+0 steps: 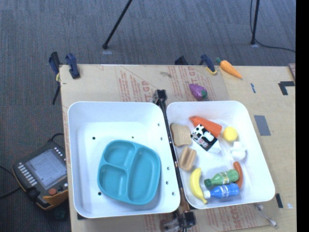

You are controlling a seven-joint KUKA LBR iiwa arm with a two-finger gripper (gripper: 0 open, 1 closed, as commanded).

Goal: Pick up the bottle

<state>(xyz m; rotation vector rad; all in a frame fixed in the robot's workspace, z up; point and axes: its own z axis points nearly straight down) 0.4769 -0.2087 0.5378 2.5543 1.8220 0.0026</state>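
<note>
Green plastic, the bottle [221, 179] lies on its side near the front wall of the right bin [212, 104], touching a blue bottle [224, 192] alongside it, a banana [195, 183] just off its cap end and a red-orange toy food piece [237, 173] at its base. A good grasp probably descends vertically over mid-body, closing across the narrow width; the seam against the blue bottle leaves little room, so the neighbour may be caught or nudged.

Glossy green plastic bottle [222, 179]; smooth teal plastic divided plate [129, 171]; glossy white plastic bins [77, 129]; matt brown cardboard bench cover [120, 83].
</note>
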